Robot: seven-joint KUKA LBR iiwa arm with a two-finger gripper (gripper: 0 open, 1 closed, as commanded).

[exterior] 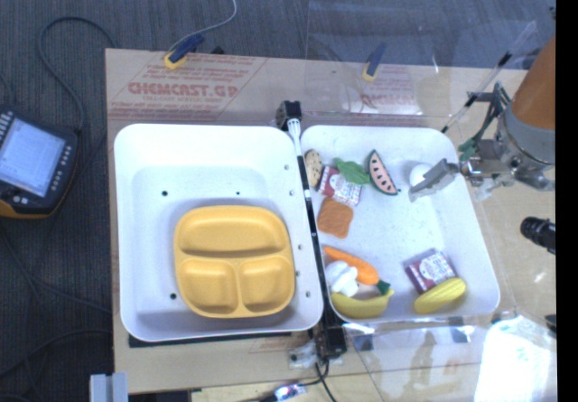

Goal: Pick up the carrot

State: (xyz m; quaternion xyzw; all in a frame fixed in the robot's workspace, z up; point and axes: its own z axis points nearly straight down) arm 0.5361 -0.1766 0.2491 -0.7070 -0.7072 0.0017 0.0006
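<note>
A yellow divided tray [235, 260] sits in the left bin [135, 165]. In the right bin [470, 229], the carrot [350, 261] lies near the front left, just above a banana [361, 304]. At the right rim the end effector [433, 179] hovers; whether it is open or shut cannot be told, and nothing shows in its grasp.

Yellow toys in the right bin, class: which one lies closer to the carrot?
The banana, touching the carrot by the bin's left wall; the lemon sits apart, farther right.
</note>
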